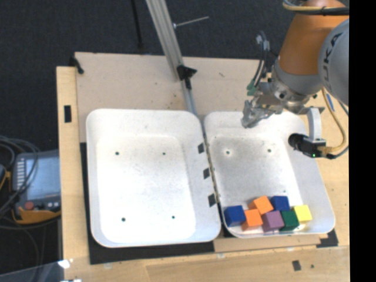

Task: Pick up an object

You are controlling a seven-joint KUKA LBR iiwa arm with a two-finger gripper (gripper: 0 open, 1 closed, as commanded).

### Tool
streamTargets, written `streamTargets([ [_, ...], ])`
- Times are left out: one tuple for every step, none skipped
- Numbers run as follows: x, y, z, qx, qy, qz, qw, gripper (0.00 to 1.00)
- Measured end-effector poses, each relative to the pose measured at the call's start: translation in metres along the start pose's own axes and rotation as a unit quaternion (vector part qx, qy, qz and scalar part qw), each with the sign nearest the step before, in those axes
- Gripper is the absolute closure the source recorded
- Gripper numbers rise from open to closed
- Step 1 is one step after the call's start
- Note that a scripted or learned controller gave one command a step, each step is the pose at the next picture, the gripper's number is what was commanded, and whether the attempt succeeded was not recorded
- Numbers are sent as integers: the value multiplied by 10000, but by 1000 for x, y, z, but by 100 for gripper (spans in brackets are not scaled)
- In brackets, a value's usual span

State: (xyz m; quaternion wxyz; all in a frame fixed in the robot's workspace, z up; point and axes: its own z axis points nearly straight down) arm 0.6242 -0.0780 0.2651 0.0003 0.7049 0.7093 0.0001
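**Over the right bin's far rim: gripper well apart from the blocks**

Above the far rim of the right bin (258, 169), a little left of that rim's middle, hangs the gripper (251, 120), pointing down at a slight tilt. Whether the claw is open or closed cannot be told: from this slant its tip is a small grey shape against the white of the bin. The arm (305, 40), grey with its orange band, reaches in over the bin's far right corner.

The things to pick lie on the opposite side of the right bin, bunched along its near rim and well apart from the gripper. Seven small blocks huddle there, touching or just beside one another.

- The blue block (234, 214) sits closest to the bin's left wall.
- Next to it is an orange block (253, 218), with a second orange block (262, 204) just behind it, a step farther from the near rim.
- The purple block (272, 221) follows along the near rim, and a second blue block (280, 202) stands behind it.
- Then come the green block (289, 219) and the yellow block (302, 213), the last nearest the bin's right wall.

The bin's speckled white floor stretches between the gripper and the cluster.

The left bin (141, 175) lies against the right bin's left wall, and small black clips (207, 172) sit along the seam between them. Both bins rest on a pale bench (129, 81). An aluminium rail (167, 34) slants up and away from just beyond the right bin's far left corner.
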Motion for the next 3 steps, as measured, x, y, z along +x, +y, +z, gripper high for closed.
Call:
streamTargets([
  [48,-10,17,7,-3,5,10000,100],
  [98,-22,11,1,11,-5,10000,100],
  [154,-30,10,9,10,-12,10000,100],
])
